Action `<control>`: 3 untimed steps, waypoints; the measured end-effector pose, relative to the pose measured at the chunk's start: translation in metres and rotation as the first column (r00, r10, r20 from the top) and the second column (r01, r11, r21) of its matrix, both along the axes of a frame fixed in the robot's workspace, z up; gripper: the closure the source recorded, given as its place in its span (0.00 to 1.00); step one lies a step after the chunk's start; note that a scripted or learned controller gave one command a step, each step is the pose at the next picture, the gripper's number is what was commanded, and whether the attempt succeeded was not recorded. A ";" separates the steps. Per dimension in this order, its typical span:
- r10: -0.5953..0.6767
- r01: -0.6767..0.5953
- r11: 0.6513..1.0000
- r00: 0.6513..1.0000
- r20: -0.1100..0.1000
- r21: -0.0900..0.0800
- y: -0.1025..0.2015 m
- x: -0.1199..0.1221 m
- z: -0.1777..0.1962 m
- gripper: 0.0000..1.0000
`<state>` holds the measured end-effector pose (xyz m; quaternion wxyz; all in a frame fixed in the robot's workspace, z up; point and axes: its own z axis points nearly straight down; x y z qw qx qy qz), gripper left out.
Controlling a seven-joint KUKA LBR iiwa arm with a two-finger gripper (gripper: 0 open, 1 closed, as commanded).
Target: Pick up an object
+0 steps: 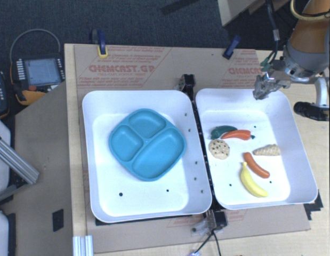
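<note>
Nearest the lens, at lower right of the frame: a yellow toy banana (pixel 253 181), lying in the right bin (pixel 298 143) just below a red sausage (pixel 256 165). Above these, toward centre right: a round cookie (pixel 219 149), a beige cone-shaped piece (pixel 267 150), and a red-orange chili (pixel 235 135) touching a dark green piece (pixel 222 130). At centre left: a blue divided plate (pixel 147 143) in the left bin (pixel 95 143). At upper right: the pincer (pixel 263 89), poised over the right bin's far rim, well apart from every toy; whether spread or pressed together, cannot tell. Likely light, stiff, smooth plastic, so prone to slipping. Probably best taken across the sausage's narrow middle, where it lies free on both sides.
</note>
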<state>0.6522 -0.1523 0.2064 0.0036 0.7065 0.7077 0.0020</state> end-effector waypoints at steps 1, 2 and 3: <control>0.000 0.000 1.000 1.000 -0.001 0.000 0.000 0.001 0.051 1.00; 0.004 -0.003 1.000 1.000 -0.011 0.004 0.054 -0.015 0.037 1.00; 0.003 -0.003 1.000 1.000 -0.011 0.005 0.103 -0.043 0.031 1.00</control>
